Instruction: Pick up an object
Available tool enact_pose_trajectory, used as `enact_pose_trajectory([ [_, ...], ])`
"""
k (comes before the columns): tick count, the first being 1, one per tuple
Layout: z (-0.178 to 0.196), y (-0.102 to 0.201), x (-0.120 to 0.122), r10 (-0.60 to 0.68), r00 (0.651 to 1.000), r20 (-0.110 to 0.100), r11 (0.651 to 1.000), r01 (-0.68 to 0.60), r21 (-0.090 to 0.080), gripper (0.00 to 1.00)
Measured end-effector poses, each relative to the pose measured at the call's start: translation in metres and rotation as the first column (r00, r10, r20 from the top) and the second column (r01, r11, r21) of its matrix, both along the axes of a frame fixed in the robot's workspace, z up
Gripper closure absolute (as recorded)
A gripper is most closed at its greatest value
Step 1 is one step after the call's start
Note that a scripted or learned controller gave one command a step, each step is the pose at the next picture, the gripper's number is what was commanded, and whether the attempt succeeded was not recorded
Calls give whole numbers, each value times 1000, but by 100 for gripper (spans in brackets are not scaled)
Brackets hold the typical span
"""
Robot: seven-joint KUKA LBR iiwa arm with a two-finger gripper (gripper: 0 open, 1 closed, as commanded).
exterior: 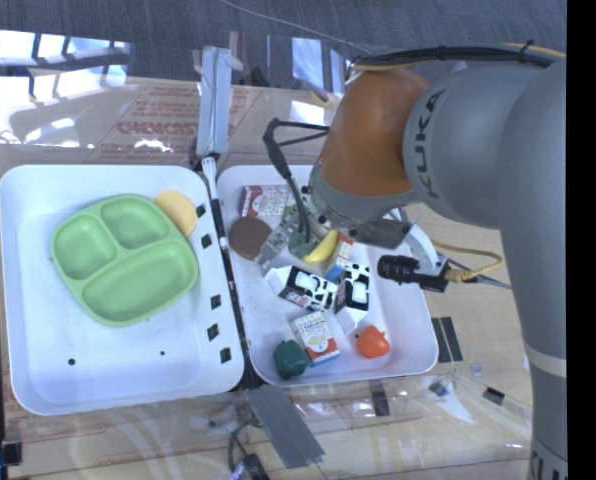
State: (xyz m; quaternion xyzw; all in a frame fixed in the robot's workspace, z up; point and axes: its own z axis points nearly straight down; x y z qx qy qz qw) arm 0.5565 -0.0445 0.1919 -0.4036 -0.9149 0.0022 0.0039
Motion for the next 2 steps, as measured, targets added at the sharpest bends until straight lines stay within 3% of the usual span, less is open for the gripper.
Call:
enact_pose_trajectory([
  [1, 3, 7, -80, 150, 989, 2, 989, -150, 2, 100],
  [2, 70, 45, 2, -57, 998, 6, 998, 57, 0, 100],
])
